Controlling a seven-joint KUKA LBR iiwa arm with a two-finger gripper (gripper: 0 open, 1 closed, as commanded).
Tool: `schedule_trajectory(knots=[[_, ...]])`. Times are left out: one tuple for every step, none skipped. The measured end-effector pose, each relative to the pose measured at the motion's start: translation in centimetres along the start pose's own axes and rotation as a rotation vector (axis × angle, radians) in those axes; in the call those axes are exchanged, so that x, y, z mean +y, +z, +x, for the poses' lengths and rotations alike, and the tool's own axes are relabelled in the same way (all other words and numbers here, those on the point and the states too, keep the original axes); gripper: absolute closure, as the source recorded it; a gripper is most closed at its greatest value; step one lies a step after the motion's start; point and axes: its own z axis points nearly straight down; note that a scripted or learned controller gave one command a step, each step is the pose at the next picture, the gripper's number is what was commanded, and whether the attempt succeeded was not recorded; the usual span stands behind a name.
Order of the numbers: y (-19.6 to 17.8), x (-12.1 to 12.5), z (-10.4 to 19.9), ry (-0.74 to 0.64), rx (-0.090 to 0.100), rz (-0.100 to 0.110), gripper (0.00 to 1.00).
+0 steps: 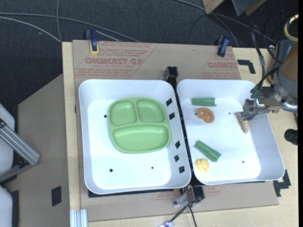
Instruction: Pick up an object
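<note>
A single fixed camera sits above the worktop point(118, 60) and looks down at a slant, its gaze tilted toward twelve o'clock so that dark floor shows beyond the far edge. It stands back far enough to take in both white bins: the left bin point(90, 126) toward nine o'clock, the right bin point(265, 145) toward three. The arm point(288, 74) enters at three o'clock.

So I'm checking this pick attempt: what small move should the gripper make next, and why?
Probably a short move left and down toward the pretzel. The gripper sits over the right bin's right side, where a small tan piece lies just below it; the pretzel, two green pieces and a yellow item lie further left.
</note>
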Motion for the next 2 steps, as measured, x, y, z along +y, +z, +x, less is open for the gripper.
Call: schedule_trajectory(knots=[[1.8,1.8,5.4,-0.005,0.004,0.008,1.00],[1.5,2.8,10.0,-0.004,0.002,0.004,1.00]])
